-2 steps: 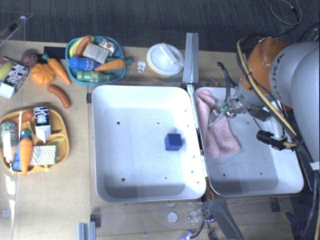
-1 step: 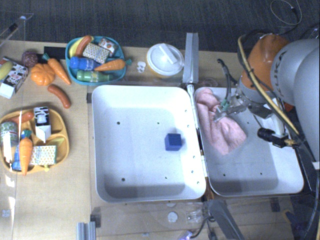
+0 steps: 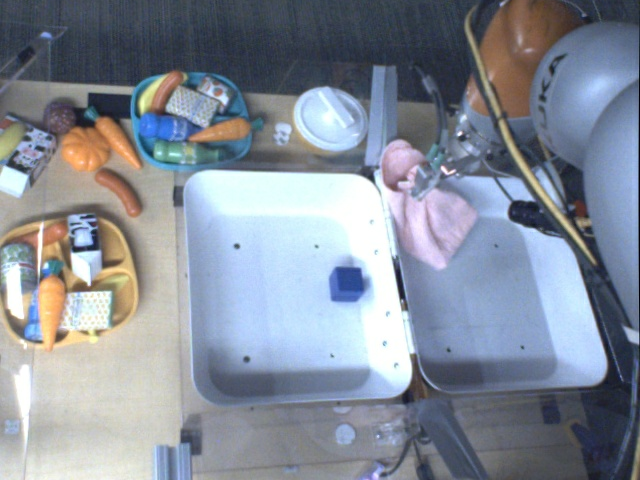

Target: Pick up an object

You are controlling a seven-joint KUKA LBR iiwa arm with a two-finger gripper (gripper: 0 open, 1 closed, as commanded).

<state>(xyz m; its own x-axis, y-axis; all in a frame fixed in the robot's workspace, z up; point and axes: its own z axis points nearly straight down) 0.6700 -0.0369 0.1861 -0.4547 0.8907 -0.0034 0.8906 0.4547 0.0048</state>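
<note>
I am holding the gripper (image 3: 432,176) clamped on the top edge of the pink cloth (image 3: 432,223), which is draping over the right bin's (image 3: 520,368) left wall, and judging that lifting straight and slowly is keeping the hanging fabric from snagging there.

Evenly lit from above, fairly bright, with a cool bluish cast. Soft grey shadows along the near inner walls of the left bin (image 3: 290,368) and the right bin (image 3: 520,363). A small, faint shadow just beside the blue cube (image 3: 347,283). Mild glare on the white lid (image 3: 331,115) and on the arm's grey shell (image 3: 590,78). Slightly soft overall, grainy in the dark floor (image 3: 250,13). Fine detail among the toy food (image 3: 190,118) smeared and hard to read.
</note>
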